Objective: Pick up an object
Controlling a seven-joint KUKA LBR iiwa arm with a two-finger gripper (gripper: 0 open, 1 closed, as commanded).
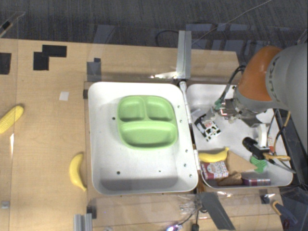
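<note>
The gripper [208, 121] hangs low over a small patterned object [210, 129] in the right bin [236, 91]; I can't tell its grip. Crowded against the wall, it might slip away.

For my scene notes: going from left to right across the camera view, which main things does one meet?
Corn cob → loose banana → green divided plate → banana in right bin → arm's orange band.

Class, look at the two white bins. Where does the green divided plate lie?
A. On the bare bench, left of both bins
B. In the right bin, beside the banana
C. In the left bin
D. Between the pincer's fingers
C: the green divided plate lies flat in the middle of the left bin, apart from the pincer.
</note>
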